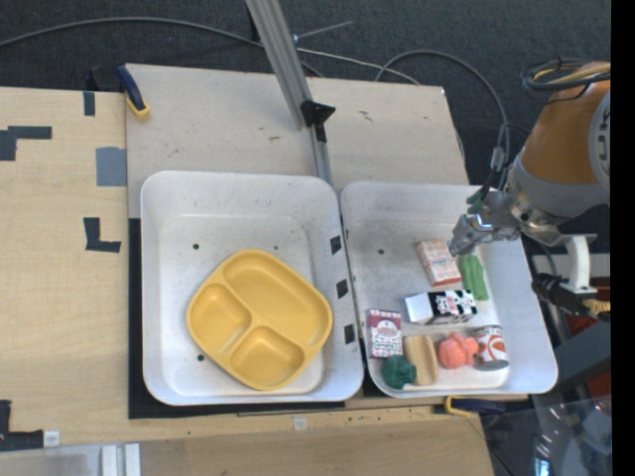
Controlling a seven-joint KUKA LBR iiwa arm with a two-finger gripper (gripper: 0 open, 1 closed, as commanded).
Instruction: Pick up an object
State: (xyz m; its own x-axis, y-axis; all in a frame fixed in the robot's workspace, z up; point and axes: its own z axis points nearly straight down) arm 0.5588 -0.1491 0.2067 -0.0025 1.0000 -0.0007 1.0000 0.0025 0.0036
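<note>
surface [248, 127]: pale wood boards, the left board marked with dark and grey tape pieces; a blue and yellow clamp [132, 90] grips its upper left corner. a slanted grey metal rail [283, 53] crosses the upper middle, ending in a black bracket. dark carpeted floor [417, 8] lies beyond, with thin cables [437, 62] looping across it.

left bin [164, 266]: shallow, white, rounded corners. holds one yellow divided tray [260, 317] with three compartments, lying flat and turned at an angle, toward the bin's near side.

right bin [397, 216]: shallow, white, touching the left bin along its edge. contents gathered in the near right half:
- small pink and white box [437, 262], lying flat
- green bar-shaped item [475, 278], just beside the pink box on its right
- black and white patterned item [444, 305], below those two
- dark red carton [384, 332], flat, toward the bin's middle
- tan stick-shaped item [423, 357], beside the carton
- dark green lump [400, 371], at the near edge, touching the tan item
- orange-red rounded item [457, 350]
- red and white item [490, 346], just beside the orange-red one

arm [561, 152]: grey with an orange band, reaching in from the right over the right bin's far right side.

hand [468, 238]: low over the bin, just above the upper end of the green bar and beside the pink box. whether it is open or closed cannot be told; nothing is seen gripped.
</note>
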